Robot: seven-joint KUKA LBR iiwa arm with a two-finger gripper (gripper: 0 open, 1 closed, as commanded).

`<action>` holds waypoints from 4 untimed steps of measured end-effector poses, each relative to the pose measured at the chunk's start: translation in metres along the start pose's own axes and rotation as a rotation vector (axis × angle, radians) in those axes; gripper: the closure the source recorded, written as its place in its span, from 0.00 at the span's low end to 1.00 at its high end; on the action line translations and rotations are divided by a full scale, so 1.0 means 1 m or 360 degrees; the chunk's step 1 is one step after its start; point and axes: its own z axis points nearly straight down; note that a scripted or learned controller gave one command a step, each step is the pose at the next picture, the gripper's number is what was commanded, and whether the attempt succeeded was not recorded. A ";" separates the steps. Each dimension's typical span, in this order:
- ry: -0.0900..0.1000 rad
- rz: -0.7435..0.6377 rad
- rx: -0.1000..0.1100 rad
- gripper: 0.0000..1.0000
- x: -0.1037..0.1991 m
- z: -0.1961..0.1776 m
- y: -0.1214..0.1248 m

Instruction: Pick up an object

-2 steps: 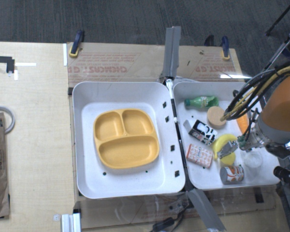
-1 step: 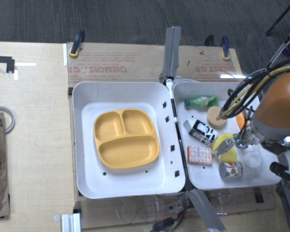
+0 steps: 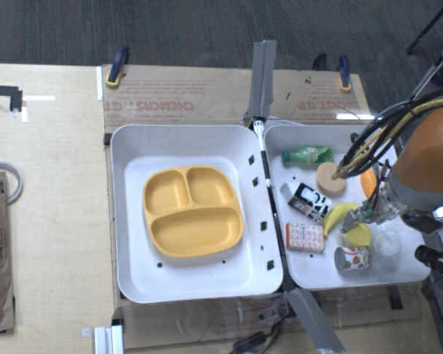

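- The table (image 3: 44, 198) is pale wood on the left, with brown cardboard under the two bins.
- The left bin (image 3: 129, 220) holds a yellow divided plate (image 3: 193, 211) with three compartments, lying flat near the middle.
- The right bin (image 3: 310, 271) is partly covered on its right side by the arm (image 3: 428, 164), whose orange band and dark cables hide that corner of the bin.
- The gripper (image 3: 365, 216) sits low in the right bin at the arm's tip; it is small and blurred, and whether its fingers are open or closed cannot be told.
- A green bottle (image 3: 308, 155) lies on its side near the bin's far wall.
- A round tan disc (image 3: 330, 178) lies just below the bottle, with cables crossing its right edge.
- A banana (image 3: 337, 217) lies just beside the gripper, its right end lost under it; contact cannot be judged.
- A black-and-white packet (image 3: 308, 200) lies left of the banana.
- A red-and-white box (image 3: 305, 237) lies flat below the packet.
- A small printed cup (image 3: 353, 258) lies near the bin's near wall.
- A yellow lump (image 3: 359, 235) just above the cup is too unclear to identify.
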 end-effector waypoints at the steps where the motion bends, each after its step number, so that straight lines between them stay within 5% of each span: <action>1: -0.0009 0.0352 -0.0026 1.00 0.011 0.005 -0.021; 2: 0.0001 0.0236 0.0004 1.00 0.057 -0.112 -0.013; 3: 0.0000 0.0821 -0.0003 1.00 0.058 0.007 0.018; 4: -0.0002 0.1320 -0.0002 1.00 0.040 0.004 0.066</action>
